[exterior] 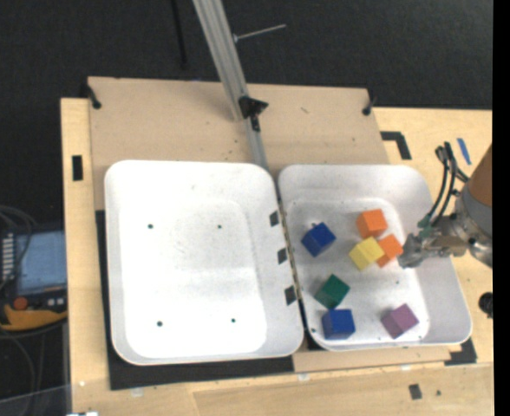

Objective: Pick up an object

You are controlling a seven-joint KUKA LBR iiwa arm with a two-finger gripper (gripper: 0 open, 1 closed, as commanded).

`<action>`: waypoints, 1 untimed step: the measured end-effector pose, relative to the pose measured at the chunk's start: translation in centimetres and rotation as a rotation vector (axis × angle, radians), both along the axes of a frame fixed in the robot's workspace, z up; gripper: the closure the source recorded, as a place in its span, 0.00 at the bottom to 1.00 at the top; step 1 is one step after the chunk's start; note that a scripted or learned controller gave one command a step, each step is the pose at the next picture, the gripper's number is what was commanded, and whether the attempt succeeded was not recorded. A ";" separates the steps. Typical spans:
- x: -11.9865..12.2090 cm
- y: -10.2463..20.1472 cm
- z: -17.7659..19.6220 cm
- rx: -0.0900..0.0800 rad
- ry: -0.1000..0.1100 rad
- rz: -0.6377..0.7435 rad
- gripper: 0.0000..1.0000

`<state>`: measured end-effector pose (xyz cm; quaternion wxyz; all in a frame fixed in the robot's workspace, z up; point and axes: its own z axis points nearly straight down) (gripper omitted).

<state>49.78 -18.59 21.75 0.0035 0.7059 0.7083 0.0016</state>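
A tan bench [220, 120] on a dark floor bears two white bins: the left bin [194, 258] and the right bin [359, 185] with coloured cubes. The gripper [408, 254] sits low at the right bin's right side, just beside an orange cube [390, 249] that touches a yellow cube [367, 253]. I cannot tell whether it grips anything.

Most of the arm [479, 199] gets cut off by the frame edge, right of the right bin [342, 183]. The gripper [408, 254] is too small and blurry there, and it partly covers an orange cube [390, 248].
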 end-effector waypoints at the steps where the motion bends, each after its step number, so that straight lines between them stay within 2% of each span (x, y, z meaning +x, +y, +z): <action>1: 0.8 -1.0 5.5 -0.001 0.000 0.001 1.00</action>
